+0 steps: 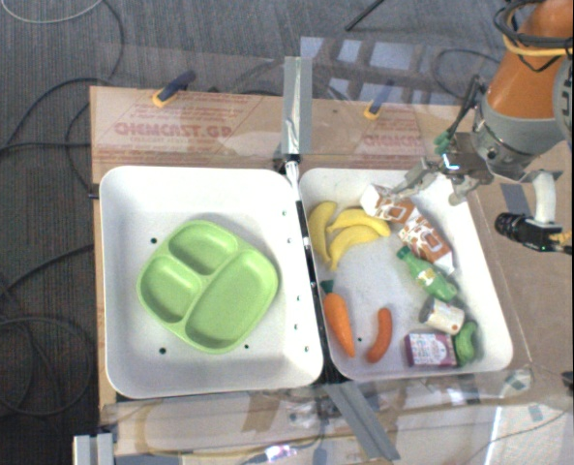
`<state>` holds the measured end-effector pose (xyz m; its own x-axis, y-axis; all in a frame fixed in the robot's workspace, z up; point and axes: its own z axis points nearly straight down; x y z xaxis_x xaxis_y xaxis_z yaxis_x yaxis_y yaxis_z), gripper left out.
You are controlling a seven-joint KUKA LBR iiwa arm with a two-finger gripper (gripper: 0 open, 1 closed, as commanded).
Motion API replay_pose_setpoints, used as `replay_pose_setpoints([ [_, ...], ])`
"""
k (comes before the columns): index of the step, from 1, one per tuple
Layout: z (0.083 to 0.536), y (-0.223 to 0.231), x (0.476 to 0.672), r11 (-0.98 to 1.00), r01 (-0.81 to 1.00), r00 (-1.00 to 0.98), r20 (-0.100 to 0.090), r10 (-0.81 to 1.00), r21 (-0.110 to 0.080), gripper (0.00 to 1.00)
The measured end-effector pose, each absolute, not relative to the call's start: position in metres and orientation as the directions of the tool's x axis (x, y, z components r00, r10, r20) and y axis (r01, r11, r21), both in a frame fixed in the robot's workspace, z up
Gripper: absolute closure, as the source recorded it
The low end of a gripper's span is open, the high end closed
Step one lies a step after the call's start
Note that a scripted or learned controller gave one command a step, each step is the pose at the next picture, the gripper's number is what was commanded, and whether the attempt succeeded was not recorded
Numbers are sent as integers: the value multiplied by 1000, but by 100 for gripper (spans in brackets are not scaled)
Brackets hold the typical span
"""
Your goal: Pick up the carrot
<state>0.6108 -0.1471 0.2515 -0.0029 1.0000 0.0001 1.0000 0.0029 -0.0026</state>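
The carrot point(340, 323) is orange with a small green top. It lies in the right bin point(492, 289) near the front left corner, pointing toward the front edge. My gripper point(434, 184) hovers over the far side of that bin, above a brown and white carton point(414, 223). It is well back and to the right of the carrot. Its two fingers point(409, 184) are spread, so it is open with nothing between them.
Yellow bananas point(343, 231) lie behind the carrot, and an orange-red sausage point(379, 334) sits just to its right. A green bottle point(428, 274), a can point(444, 316), a purple packet point(430, 349) and a green item point(468, 340) crowd the right side. The left bin point(122, 201) holds a green divided plate point(209, 284).
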Motion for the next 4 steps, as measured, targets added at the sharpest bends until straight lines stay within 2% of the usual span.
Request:
replay_pose_setpoints([
  [1, 122, -101, 562, 65, 998, -65, 1, 998, -4, 0],
  [2, 130, -102, 562, 63, 998, -63, 2, 998, -6, 100],
  [3, 91, -103, 601, 408, 913, -408, -5, 913, 7, 100],
  [4, 91, -160, 600, 569, 822, -569, -11, 822, 11, 100],
])
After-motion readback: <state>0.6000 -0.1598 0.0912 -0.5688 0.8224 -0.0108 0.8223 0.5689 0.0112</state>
